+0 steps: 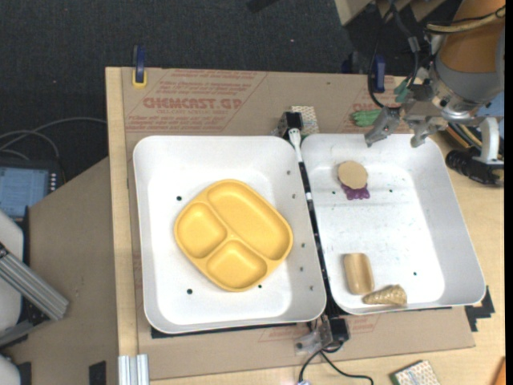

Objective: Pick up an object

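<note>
My gripper [397,131] hangs over the far rim of the right bin [449,215], its two fingers spread open with nothing between them. Below it in that bin lies a round tan cookie-like piece [351,173] on a small purple item [357,191]. Near the bin's front lie a tan cylinder-shaped piece [358,272] and a tan cone-shaped piece [386,297]. A green object [366,118] sits on the bench just behind the bin, left of the gripper.
The left bin [152,207] holds a yellow three-compartment plate [232,233]. A black-and-white brush-like tool [295,135] lies along the seam between the bins. Cardboard covers the bench beneath both bins.
</note>
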Motion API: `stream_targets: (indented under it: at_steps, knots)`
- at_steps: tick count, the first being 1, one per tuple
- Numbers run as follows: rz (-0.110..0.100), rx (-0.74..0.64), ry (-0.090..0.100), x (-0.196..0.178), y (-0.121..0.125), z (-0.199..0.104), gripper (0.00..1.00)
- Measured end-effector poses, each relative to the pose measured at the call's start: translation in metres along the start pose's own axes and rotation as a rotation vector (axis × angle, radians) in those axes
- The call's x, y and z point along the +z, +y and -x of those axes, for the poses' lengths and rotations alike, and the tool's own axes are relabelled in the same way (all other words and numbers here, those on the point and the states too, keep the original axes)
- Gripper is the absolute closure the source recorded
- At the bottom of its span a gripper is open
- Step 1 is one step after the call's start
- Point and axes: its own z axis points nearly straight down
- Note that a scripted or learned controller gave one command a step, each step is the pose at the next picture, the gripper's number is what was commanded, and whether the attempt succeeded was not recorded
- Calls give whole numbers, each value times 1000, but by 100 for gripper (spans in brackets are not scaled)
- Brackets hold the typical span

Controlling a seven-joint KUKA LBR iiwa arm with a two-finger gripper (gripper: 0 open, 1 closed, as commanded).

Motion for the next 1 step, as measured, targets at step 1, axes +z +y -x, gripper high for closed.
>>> stream_targets:
  at_steps: [1]
  knots:
    - [-5,1,1,157,-7,5,0]
